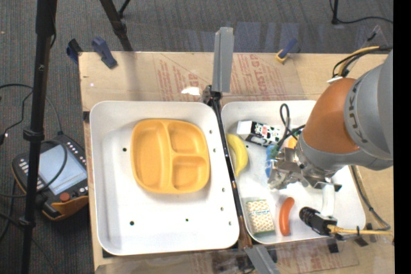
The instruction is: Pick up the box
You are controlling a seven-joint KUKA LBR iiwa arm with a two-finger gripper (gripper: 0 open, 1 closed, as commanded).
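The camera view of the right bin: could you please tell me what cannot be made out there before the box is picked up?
- Gripper: its jaws are hidden under the wrist, so their state cannot be told.
- Box: too small to read its print.
- Banana: its left side is hidden by the bin wall.
- Black-and-white carton: its right end is cut off by the arm's cables.
- Bin floor beneath the arm: covered by the arm.

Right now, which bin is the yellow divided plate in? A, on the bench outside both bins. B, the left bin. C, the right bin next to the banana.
B: the yellow divided plate lies flat in the left bin, while the banana sits across the divider in the right bin.
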